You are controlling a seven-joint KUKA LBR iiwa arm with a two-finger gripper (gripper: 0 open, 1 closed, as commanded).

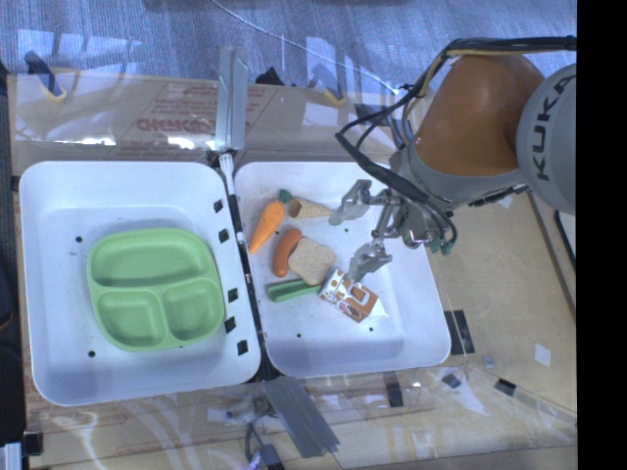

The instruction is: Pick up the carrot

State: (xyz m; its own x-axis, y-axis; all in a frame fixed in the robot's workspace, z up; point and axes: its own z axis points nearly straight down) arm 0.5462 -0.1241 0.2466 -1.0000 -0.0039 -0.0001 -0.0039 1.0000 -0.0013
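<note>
Above the carrot (266, 223) to its right, the spread, empty hand (361, 231) hangs from the "KUKA"-lettered arm (549, 130).

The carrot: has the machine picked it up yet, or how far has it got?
Not yet. The orange carrot with a green top lies in the right white bin, beside the sausage. The open tool hovers to its right, holding nothing. Reaching, gripping and lifting remain.

Carrot (265, 225): orange, green top. Sausage (286, 251): red-orange. Bread slice (312, 259): tan, paler crust edge. Green stick (291, 289) at 6 o'clock of the sausage: dark green. Packet (349, 297): white with brown-orange print, pattern unclear. Divided plate (153, 289): light green. Both bins (59, 360): white. Gripper (361, 233): metallic grey. Arm band (472, 106): orange. Table (509, 302): pale wood tone.
</note>
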